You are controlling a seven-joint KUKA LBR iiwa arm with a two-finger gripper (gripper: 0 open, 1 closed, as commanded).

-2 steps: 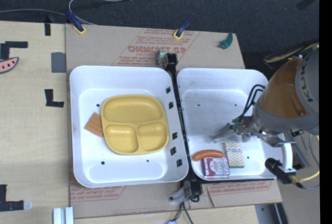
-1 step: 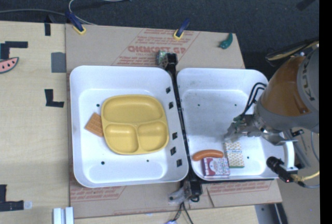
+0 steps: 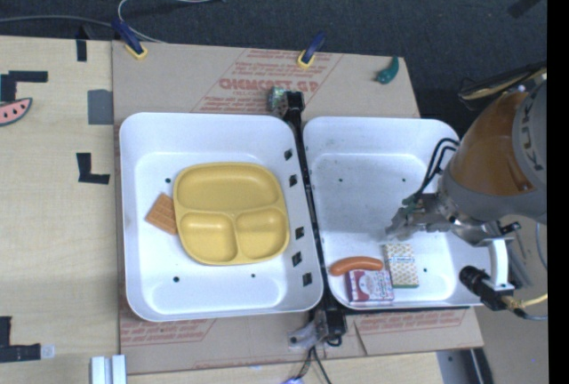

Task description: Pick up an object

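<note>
Two bins side by side on bench. Left bin (image 3: 142,196) holds divided tray (image 3: 231,212), flat cracker-like piece (image 3: 162,213) tucked under tray's left edge. Right bin (image 3: 373,142): sausage (image 3: 356,265) near front wall, small box (image 3: 369,286) just before it, second packet (image 3: 402,265) right of sausage. Gripper (image 3: 411,218) over right bin, behind packet.

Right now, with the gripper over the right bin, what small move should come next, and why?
Probably a short drop toward the small patterned box. The gripper sits just above it in the right bin, with nothing seen between its fingers. The box lies at the front of the bin, close to the hot dog and the red packet, so a straight descent looks least likely to disturb them.
</note>
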